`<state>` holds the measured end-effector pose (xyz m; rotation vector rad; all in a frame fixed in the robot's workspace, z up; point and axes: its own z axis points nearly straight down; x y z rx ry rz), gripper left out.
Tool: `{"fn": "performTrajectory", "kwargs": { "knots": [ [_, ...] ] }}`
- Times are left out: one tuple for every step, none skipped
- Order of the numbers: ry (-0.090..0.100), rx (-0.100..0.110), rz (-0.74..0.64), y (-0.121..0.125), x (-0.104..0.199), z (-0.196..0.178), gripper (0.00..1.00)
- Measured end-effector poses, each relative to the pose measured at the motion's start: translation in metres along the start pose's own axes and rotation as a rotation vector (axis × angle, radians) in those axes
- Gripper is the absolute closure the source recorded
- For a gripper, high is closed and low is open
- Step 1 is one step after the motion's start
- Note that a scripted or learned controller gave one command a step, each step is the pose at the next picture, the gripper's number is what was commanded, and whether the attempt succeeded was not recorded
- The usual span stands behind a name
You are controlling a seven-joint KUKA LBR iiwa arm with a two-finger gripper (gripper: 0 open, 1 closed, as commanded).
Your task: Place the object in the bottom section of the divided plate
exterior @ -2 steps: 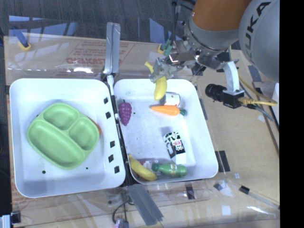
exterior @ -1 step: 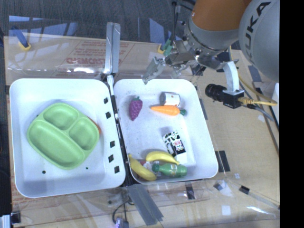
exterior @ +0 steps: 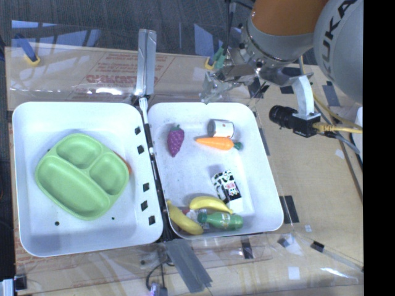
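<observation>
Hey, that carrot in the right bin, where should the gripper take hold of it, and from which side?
Probably grip the carrot across its thick orange middle, coming straight down from above. It lies flat and roughly crosswise in the right bin, tapering toward the left, with its green top at the right. The small grey can sits close behind, so the fingers need care there.

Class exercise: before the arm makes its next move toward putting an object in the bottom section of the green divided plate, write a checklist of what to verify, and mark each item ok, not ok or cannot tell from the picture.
1. Green divided plate lies flat in the left bin: ok.
2. Its large lower section is free of objects: ok.
3. Objects wait in the right bin, namely the purple berry, carrot, cow-print carton, bananas and green bottle: ok.
4. Tool holds an object: not ok; it hovers over the right bin's far rim.
5. Tool fingers open: cannot tell.
6. Berry stands apart from its neighbours, so is easy to grasp: ok.
</observation>
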<state>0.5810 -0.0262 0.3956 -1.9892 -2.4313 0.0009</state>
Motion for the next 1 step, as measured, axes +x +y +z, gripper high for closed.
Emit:
{"fn": "performTrajectory", "kwargs": {
  "knots": [
    [0.000,0.004,0.078,-0.0697,-0.0459,0.0793,1.00]
  ]
}}
